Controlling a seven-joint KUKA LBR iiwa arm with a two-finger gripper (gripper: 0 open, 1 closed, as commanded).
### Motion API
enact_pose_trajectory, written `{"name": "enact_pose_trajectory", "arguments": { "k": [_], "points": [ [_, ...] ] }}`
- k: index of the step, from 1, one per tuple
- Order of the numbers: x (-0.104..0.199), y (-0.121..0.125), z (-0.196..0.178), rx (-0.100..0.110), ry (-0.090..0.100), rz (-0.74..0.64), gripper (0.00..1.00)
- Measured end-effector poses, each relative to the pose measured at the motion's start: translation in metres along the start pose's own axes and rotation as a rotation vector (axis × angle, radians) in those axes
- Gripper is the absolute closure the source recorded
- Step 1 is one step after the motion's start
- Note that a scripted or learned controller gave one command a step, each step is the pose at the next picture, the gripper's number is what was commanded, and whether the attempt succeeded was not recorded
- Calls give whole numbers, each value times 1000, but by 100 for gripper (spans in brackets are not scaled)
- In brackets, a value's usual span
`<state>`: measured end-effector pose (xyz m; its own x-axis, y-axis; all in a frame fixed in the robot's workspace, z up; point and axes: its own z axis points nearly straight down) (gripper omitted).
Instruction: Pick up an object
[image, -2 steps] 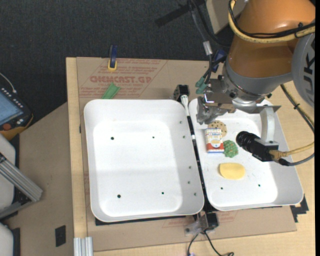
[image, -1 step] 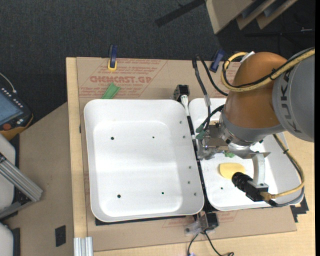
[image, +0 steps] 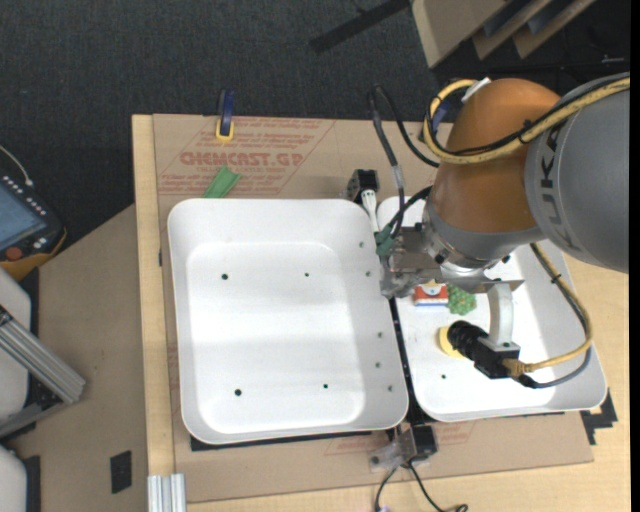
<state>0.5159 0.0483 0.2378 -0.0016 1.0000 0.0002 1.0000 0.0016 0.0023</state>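
In the camera view, the arm (image: 500, 190) reaches in over the right bin (image: 530, 395) on the worktop (image: 250, 150), and its grey and orange wrist covers most of that bin's upper half. The tool (image: 404, 268) sits low at the bin's left wall, just beside the rim of the left bin (image: 270, 330), whose floor is bare white. Whether the tool is released or clenched cannot be told, since the wrist hides its tip. Just to the right of the tool, on the floor of the right bin, lies a small red and white object (image: 431, 293), with a green object (image: 462, 300) close against it. These look like the likely candidates for the pick. Nothing is seen held, so the step in hand appears to be the approach to a grasp, with the lift not yet done. The next move probably calls for centring the tool over one of the two small pieces, clear of the bin wall, clamping it firmly, then rising straight up. The wall so near could spoil a clean grip.
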Motion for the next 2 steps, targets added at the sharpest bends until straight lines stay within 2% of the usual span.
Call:
{"name": "enact_pose_trajectory", "arguments": {
  "k": [1,2],
  "points": [
    [31,-29,-71,-4,3,-3,100],
    [66,-34,-99,-1,2,-3,100]
  ]
}}
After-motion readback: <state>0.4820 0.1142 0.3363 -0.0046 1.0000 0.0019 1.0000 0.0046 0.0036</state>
